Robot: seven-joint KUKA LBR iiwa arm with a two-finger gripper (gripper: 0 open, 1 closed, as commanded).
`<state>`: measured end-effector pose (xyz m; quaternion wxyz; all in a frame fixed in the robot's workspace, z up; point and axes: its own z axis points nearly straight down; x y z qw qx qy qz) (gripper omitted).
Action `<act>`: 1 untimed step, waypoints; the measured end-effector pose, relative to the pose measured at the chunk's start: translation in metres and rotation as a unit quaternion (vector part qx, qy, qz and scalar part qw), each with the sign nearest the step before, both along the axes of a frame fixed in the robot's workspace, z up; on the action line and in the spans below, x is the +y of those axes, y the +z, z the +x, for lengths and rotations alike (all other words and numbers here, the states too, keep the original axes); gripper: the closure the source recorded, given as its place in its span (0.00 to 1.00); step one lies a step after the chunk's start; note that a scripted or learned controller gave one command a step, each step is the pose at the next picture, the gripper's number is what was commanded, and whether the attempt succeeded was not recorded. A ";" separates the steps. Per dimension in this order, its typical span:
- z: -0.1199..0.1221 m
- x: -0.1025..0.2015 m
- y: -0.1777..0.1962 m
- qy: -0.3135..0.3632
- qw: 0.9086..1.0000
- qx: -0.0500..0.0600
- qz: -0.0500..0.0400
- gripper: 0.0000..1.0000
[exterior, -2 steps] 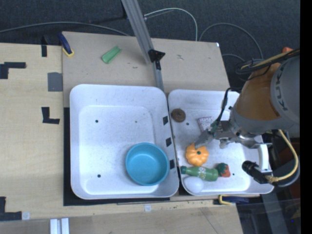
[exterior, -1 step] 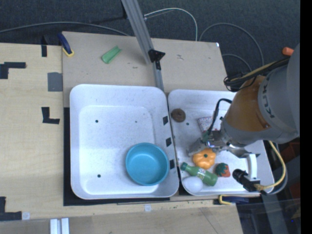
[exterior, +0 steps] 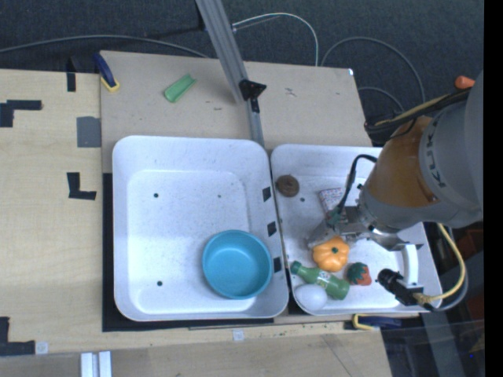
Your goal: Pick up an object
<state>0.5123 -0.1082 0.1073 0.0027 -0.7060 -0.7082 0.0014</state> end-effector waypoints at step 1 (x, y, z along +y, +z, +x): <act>-0.001 0.008 0.045 -0.001 1.000 -0.004 -0.001 1.00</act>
